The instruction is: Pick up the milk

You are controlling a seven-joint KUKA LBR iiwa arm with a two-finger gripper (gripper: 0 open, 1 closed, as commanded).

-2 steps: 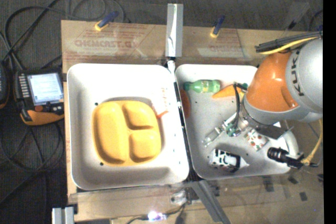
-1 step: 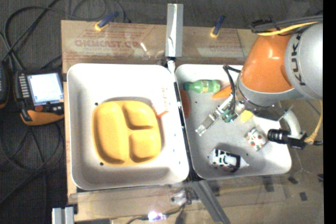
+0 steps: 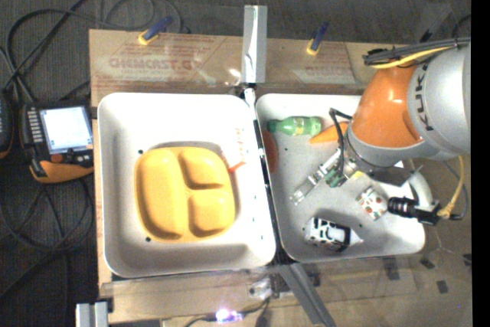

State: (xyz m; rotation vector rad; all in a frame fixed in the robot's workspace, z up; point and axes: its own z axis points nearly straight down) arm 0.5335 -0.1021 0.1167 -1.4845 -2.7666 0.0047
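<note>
The milk [image 3: 330, 233] is a small white carton with black patches. It lies on its side near the front wall of the right bin [image 3: 285, 233]. My gripper [image 3: 308, 186] hangs low over the middle of that bin, pointing toward the front left. It is a short way behind and left of the carton and apart from it. Nothing shows in the gripper. The orange wrist band [image 3: 387, 115] sits above the bin's back right part and hides the floor beneath it.
A green bottle [image 3: 295, 125] lies at the back of the right bin, with an orange carrot-like piece [image 3: 328, 135] beside it. A white cube with red and green marks [image 3: 371, 203] sits right of the gripper. The left bin [image 3: 115, 165] holds a yellow divided tray [image 3: 186, 191].
</note>
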